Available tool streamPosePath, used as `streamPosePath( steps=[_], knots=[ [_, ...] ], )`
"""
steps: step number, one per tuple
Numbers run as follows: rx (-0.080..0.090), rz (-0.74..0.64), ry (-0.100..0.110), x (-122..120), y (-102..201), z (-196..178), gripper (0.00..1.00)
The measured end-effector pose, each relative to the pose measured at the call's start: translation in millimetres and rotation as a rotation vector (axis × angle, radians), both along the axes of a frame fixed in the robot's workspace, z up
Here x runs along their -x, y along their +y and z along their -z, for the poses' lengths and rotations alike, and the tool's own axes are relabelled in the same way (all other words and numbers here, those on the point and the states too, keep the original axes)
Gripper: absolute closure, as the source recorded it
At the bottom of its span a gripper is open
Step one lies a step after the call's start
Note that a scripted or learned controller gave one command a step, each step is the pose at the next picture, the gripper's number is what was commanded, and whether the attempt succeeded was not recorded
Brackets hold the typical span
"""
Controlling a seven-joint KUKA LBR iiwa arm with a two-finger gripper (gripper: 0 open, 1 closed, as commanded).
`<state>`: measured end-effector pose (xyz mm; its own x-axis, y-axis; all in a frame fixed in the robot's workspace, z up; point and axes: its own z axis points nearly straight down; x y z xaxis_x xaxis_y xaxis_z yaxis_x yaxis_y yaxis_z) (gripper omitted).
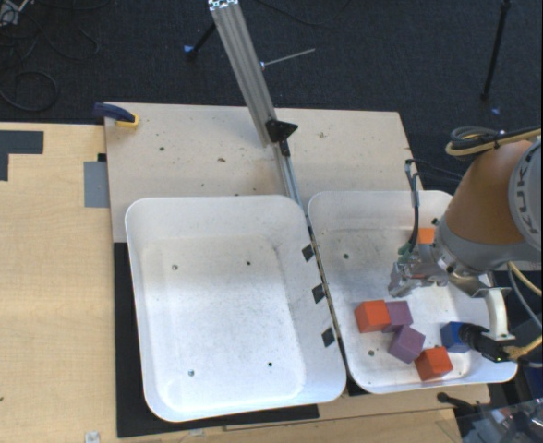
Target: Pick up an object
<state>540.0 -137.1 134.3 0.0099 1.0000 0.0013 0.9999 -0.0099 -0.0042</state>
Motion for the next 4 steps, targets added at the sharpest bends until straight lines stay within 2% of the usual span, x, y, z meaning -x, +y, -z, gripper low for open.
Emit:
streamPosePath(
  steps=[2, 3, 4],
  knots=[
    [0.002, -0.010, -0.007, -1.2, 7.1, -101.0, 1.00],
    [-0.001, -0.013, 0.001, -11.4, 55.2, -89.7, 1.00],
    [0.000, -0.014, -0.002, -30.4, 101.4, -81.8, 1.00]
  ],
)
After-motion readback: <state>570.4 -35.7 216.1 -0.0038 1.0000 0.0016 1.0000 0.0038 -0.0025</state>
